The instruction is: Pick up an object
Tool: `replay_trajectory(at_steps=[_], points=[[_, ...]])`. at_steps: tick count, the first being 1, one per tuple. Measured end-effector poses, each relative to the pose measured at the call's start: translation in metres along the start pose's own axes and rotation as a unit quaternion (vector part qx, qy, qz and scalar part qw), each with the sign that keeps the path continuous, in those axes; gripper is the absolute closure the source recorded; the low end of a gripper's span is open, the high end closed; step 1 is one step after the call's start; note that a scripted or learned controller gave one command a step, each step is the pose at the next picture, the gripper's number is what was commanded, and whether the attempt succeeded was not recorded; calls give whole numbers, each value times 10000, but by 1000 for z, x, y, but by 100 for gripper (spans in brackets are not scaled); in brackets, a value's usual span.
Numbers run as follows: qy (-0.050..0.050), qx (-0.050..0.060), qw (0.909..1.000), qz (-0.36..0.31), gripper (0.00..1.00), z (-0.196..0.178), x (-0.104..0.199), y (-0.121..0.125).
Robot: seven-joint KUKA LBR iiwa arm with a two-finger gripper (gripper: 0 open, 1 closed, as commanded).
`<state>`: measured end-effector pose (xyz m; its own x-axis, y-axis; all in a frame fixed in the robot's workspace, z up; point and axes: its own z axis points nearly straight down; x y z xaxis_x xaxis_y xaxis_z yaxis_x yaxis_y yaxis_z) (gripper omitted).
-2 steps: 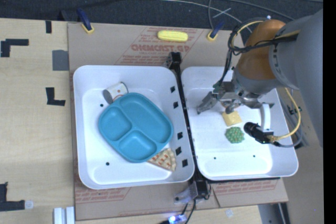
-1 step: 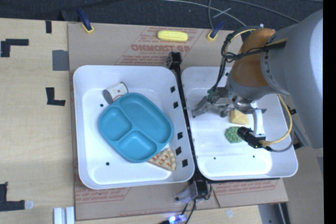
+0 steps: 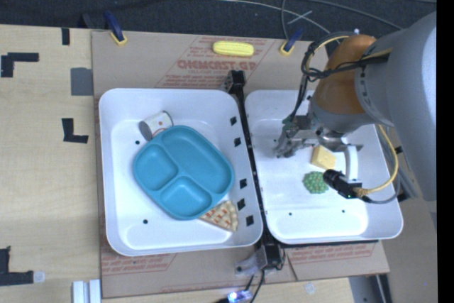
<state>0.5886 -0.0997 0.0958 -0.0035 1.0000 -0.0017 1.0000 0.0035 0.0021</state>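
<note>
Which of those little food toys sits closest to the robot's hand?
The yellow cheese wedge, just beside the gripper in the right bin. The green broccoli lies farther off.

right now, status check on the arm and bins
Gripper low in right bin, nothing seen held. Green piece and yellow block close by. Blue tray in left bin, out of the way.

Arm (image 3: 397,74) reaching from right, claw (image 3: 287,143) lowered.
</note>
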Motion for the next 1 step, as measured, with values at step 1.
replay_trajectory(at_steps=[1], points=[[9,5,10000,12,100,-43,0,6]])
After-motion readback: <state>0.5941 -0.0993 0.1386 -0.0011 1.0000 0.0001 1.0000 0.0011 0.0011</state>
